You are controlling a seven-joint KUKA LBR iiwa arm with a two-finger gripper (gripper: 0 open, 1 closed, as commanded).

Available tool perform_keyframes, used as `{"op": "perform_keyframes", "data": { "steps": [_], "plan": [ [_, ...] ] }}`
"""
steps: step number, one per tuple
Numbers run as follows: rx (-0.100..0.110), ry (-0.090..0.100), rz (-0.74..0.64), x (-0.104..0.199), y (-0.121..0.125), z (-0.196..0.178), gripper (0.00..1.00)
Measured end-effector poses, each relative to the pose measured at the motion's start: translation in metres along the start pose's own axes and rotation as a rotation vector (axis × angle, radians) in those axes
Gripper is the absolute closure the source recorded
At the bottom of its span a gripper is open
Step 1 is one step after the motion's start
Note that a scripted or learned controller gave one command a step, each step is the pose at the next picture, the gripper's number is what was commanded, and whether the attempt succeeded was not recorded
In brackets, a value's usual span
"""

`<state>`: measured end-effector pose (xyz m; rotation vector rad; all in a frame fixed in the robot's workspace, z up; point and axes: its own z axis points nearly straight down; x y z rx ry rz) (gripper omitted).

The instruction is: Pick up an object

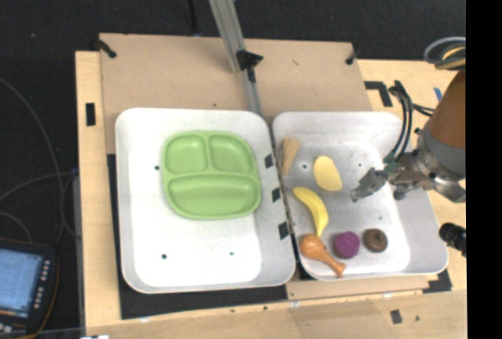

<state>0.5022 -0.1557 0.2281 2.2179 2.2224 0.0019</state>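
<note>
The right bin (357, 129) holds several toy foods: a tan cone (289, 151), a pale yellow lemon (327, 173), a yellow banana (312, 208), an orange drumstick (320, 251), a purple fruit (346, 244) and a brown doughnut (376, 240). My gripper (369, 185) hangs over the right half of that bin, to the right of the lemon and above the doughnut. Nothing shows between its fingers.
A green divided plate (212, 175) lies in the left bin (141, 251). A slanted metal pole (223, 12) rises from behind the bins. The arm's orange band (449, 114) and cables stand at the right edge.
</note>
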Motion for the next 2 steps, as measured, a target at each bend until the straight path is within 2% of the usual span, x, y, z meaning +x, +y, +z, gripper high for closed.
{"op": "perform_keyframes", "data": {
  "steps": [1,2],
  "plan": [
    [0.0,0.0,0.002,0.0,0.0,0.0,0.0],
    [0.006,0.001,0.003,0.001,-0.006,0.061,0.0]
  ]
}}
